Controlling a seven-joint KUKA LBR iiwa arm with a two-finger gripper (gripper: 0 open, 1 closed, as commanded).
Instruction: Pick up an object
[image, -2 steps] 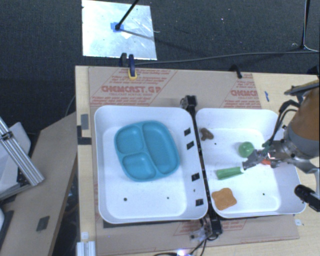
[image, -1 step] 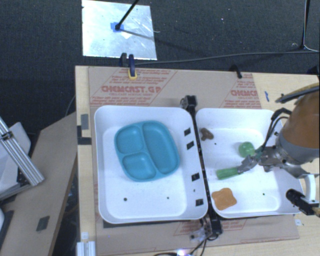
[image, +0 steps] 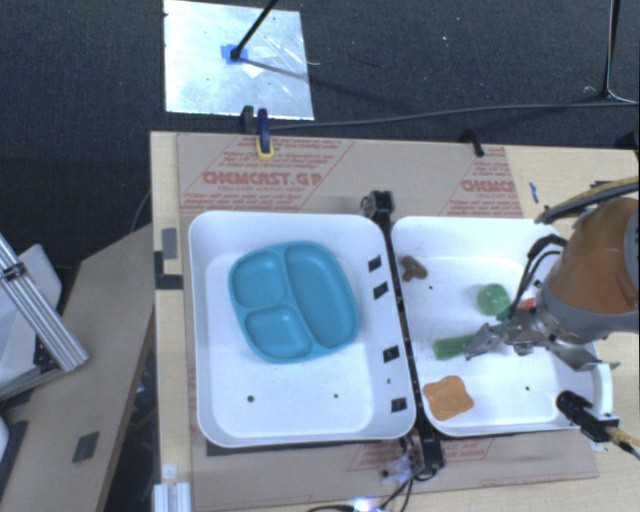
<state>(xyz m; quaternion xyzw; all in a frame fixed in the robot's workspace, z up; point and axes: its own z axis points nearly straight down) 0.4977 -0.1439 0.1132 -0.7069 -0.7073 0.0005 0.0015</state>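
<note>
A: Entry: gripper (image: 487, 340) low in the right bin (image: 470, 240), arm (image: 600, 280) coming in from the right side of the camera view. Fingers (image: 478, 345) look spread, one tip above and one below the end of the green stick (image: 452, 347). Nothing clamped that I can see.

B: Agreed, I read it as open, tips just at the stick's near end, touching or nearly so. I cannot tell which. Other candidates?

A: Green round piece (image: 491, 298) just behind the gripper, toward the back wall. Orange flat piece (image: 447, 397) ahead and toward the front wall. Small brown object (image: 411, 267) further off, near the divider between bins. The left bin (image: 290, 420) holds the blue divided tray (image: 295, 300), well beyond the gripper.

B: The stick is the nearest target, so judge that as the step in hand. Advice: advance a little further along the stick so the fingers straddle its body rather than its tip, keep the jaw line across its narrow width, then close.

A: Risk noted: a grip on the very end may let it pivot out or skid along the floor. Descend fully before closing, lift straight up.

B: Also keep clear of the round piece behind.
</note>
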